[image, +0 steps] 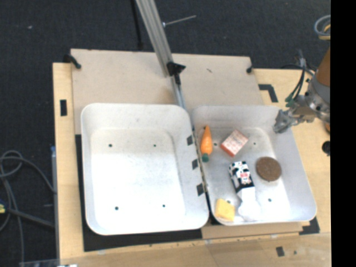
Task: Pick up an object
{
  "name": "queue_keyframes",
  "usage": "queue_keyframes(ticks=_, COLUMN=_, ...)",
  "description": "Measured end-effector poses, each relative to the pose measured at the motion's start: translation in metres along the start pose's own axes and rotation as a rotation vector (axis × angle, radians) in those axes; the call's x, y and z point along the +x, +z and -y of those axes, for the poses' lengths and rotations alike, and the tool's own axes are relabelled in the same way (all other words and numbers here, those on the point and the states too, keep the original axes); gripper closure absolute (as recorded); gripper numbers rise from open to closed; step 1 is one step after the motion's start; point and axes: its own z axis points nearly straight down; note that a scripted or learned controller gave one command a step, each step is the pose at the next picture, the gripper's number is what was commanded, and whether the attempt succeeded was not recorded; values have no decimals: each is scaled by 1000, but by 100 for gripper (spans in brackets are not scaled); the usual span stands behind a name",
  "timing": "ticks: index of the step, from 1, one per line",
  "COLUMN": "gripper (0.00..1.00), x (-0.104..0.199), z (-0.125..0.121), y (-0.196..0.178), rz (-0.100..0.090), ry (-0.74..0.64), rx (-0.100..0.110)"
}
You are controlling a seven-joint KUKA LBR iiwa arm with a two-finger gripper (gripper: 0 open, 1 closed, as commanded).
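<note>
On a pale wooden table (64,149), two shallow white plastic bins sit side by side. Nearest the camera, in the right bin (297,174), a yellow wedge-shaped block (225,209) lies against the front wall, just beside a small white rounded object (248,207). Touching that white piece from behind is a black-and-white cow-patterned figure (241,174), with a flat brown round disc (268,169) just to its right. Farther back, a pink-and-white checked box (234,142) rests tilted near the bin's middle, and an orange carrot-shaped toy with a green tip (206,142) lies along the wall dividing the two bins. The left bin (94,121) is beside it. At the right bin's far right corner, the grey two-finger gripper (283,121) hangs above the rim, well apart from every object; whether its fingers are spread or pressed together cannot be told. Beyond the bins, a silver aluminium bar (154,29) slants upward over a beige board (211,82).
</note>
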Motion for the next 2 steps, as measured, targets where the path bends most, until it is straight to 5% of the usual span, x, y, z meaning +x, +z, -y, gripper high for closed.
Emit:
queue_keyframes(ticks=1, gripper=100, x=-1, z=-2, y=-47, rz=-1, ry=-4, rx=1)
queue_keyframes(ticks=2, gripper=100, x=47, z=-5, y=-48, rz=-3, ry=-3, rx=7)
